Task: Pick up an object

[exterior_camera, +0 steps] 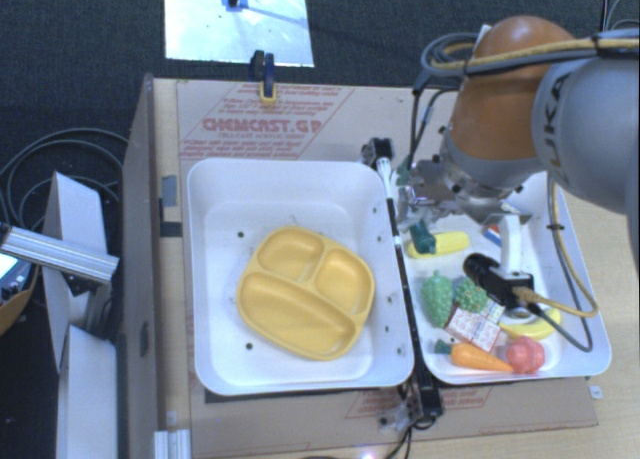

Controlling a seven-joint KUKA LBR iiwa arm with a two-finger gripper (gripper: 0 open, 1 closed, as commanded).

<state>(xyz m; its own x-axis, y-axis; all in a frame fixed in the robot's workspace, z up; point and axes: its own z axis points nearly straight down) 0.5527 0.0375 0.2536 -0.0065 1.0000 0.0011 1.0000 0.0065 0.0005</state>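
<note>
Over the right bin [560, 372], up near its back-left corner: the tool [415, 215], at the end of the grey arm [590, 117] with the orange band [510, 67]. Honestly can't tell how far open, or whether gripping anything at all, way too much wrist hardware crowding that spot.

Just in front of it, got a small teal piece [423, 242] down in the bin, right up against a yellow oblong toy [452, 243]. Very close to the tool, but can't say if actually touching it.

Closer to the front of that same bin, spotting a whole bunch of play food:
- a bumpy green piece [436, 299] right beside a darker, broccoli-looking one [470, 295]
- a little red-and-white box [474, 327] tucked just in front of those two
- an orange carrot [478, 357] lying along the front wall
- a pink-red round thing [526, 354] at the carrot's end, looks like touching
- a yellow banana [532, 328] just behind that

Over in the left bin [225, 237]: just a yellow divided tray [305, 292], three compartments, flat on the floor, roughly mid-bin and turned a bit askew.

Both bins side by side, rim to rim, on a printed cardboard sheet [270, 122] on the bench [622, 277].
</note>
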